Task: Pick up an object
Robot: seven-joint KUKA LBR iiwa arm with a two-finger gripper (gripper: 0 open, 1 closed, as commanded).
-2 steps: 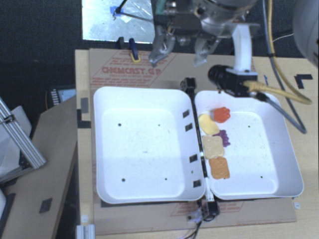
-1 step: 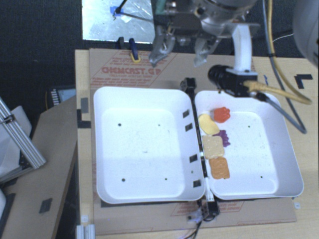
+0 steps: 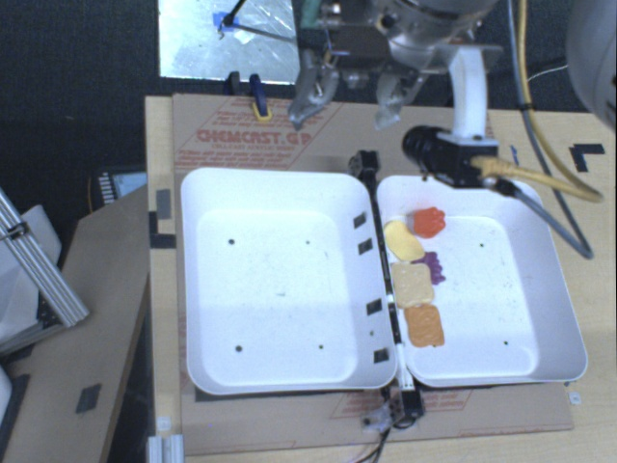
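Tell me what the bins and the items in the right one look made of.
Bins: glossy white moulded plastic, by the sheen and rounded rims. Orange piece, yellow piece, tan block and brown piece: matte, soft-edged, likely foam or rubber toy food. Purple piece: too small to tell.

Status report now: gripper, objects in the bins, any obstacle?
Two-finger gripper open, nothing between fingers, above bench behind bins. Five small food-like objects along right white bin left wall, orange one farthest back. No obstacle.
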